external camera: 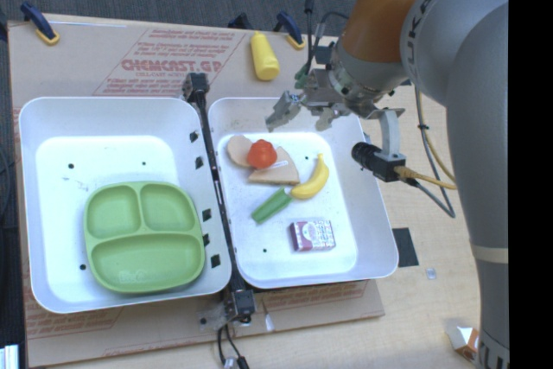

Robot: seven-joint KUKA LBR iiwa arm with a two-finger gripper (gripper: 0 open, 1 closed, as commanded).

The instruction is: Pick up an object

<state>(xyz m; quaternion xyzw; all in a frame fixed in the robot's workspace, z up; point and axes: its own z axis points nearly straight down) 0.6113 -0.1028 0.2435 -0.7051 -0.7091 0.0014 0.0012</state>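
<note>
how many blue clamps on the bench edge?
3. One blue clamp at the back left corner, two more at the back edge near the yellow cylinder. The arm may hide others on the right.

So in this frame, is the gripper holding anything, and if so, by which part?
Nothing is held. The gripper hangs open above the far edge of the right bin, with no object between its fingers. The tomato and banana lie in the bin.

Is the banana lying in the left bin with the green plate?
No, the banana lies in the right bin, beside the tomato; the green plate sits alone.
</note>
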